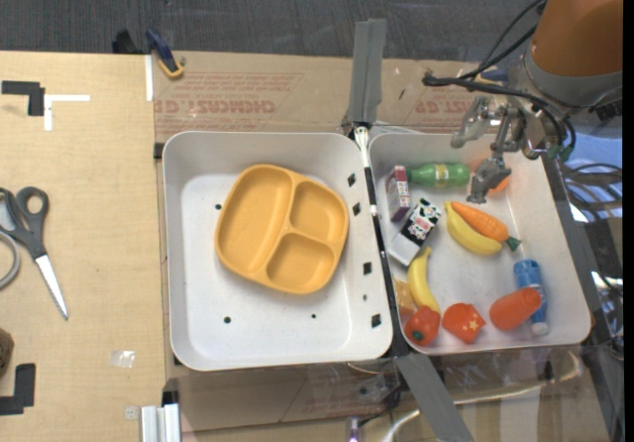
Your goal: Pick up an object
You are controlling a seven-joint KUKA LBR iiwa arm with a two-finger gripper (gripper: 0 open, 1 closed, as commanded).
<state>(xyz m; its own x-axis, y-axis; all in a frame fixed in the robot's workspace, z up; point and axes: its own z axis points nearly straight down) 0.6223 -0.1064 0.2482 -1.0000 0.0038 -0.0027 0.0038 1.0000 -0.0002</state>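
Over the right bin's (555,192) far corner I see the claw (492,155) hanging; from this slant I cannot tell how it is set. Just left of the claw lies a green bottle (441,173). Just below it, an orange item sits partly hidden, kind unclear. Further below: a carrot (479,220) resting on a yellow banana (470,236). Below and left: a black-and-white box (422,220), a second banana (421,280), tomatoes (422,325). Far left of the claw, the left bin (188,262) holds a yellow divided plate (282,229). Scissors (38,242) lie on the counter (79,331).
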